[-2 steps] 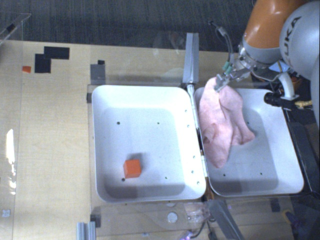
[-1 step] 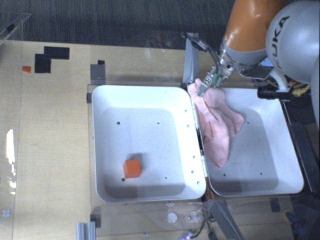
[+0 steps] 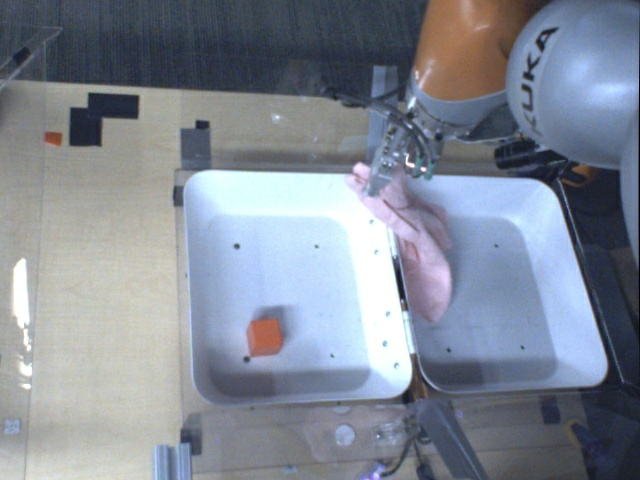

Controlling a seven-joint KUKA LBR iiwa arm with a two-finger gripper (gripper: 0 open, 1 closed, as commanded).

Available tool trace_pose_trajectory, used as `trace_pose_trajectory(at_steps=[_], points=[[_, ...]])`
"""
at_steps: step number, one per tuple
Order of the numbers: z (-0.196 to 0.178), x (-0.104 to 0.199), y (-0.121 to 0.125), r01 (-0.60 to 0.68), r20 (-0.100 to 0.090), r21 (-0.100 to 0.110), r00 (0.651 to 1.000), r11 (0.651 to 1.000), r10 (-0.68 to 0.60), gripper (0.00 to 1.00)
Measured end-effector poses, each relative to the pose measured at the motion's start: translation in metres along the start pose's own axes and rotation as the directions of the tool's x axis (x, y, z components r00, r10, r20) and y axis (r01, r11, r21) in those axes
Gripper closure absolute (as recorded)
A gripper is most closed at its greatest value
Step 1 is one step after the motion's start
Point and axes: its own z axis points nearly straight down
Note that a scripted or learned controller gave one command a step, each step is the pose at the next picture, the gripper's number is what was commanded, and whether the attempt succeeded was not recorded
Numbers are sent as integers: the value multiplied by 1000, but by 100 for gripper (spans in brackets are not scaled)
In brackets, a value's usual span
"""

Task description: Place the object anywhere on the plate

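Observation:
A pink cloth (image 3: 422, 250) hangs from my gripper (image 3: 381, 184), whose fingers are shut on the cloth's top corner. The gripper is above the far end of the divider between the two bins. The cloth drapes down and to the right over the left side of the right bin (image 3: 520, 298); I cannot tell whether its lower end touches the bin floor. A small orange cube (image 3: 265, 337) lies in the near-left part of the left bin (image 3: 290, 258), well apart from the gripper.
The two white bins sit side by side on a wooden bench (image 3: 90, 268). The arm's orange band and grey body (image 3: 500, 48) loom over the far right. Black blocks (image 3: 95, 116) lie on the bench at far left.

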Motion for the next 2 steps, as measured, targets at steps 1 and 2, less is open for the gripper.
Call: trace_pose_trajectory(at_steps=[1,2], points=[[12,11,47,326,0,-2,945,945,-326,100],[10,29,97,328,0,-3,945,945,-328,100]])
